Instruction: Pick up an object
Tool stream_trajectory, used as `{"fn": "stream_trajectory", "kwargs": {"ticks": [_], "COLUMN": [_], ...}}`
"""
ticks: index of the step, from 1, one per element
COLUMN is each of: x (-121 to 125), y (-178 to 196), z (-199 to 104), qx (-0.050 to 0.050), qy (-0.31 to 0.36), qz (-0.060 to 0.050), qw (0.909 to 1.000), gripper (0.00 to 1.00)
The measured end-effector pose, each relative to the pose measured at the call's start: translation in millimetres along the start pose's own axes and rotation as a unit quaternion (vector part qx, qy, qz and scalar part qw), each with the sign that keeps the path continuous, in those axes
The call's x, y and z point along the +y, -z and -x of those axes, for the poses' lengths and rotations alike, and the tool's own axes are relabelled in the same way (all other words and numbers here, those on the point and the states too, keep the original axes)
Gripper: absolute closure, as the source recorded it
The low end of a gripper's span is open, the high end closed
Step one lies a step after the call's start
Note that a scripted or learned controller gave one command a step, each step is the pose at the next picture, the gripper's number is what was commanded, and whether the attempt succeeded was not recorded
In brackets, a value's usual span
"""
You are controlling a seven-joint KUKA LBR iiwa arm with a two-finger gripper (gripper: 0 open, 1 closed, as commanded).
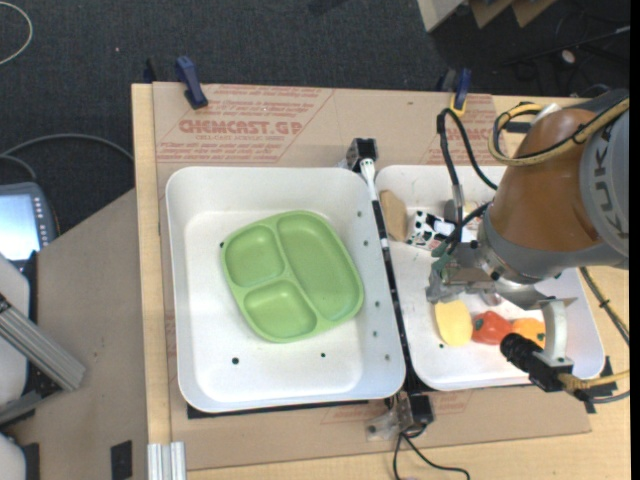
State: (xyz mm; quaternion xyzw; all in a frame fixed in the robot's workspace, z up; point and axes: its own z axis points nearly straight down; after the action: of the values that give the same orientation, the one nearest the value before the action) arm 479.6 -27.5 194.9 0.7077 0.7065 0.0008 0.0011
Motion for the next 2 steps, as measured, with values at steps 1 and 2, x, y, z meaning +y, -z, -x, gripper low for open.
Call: {"fn": "stream_trajectory", "kwargs": {"ticks": [1,2], "x": [0.5,1.7], "y": [78.3,242.5], "z": [-86.3,-87.1], "qx": [0.002,0.002], "qy": [0.006,0.002], "qz": [0.003,0.009], "qw": [1.0,1.0], "gripper": [1.0,1.0]}}
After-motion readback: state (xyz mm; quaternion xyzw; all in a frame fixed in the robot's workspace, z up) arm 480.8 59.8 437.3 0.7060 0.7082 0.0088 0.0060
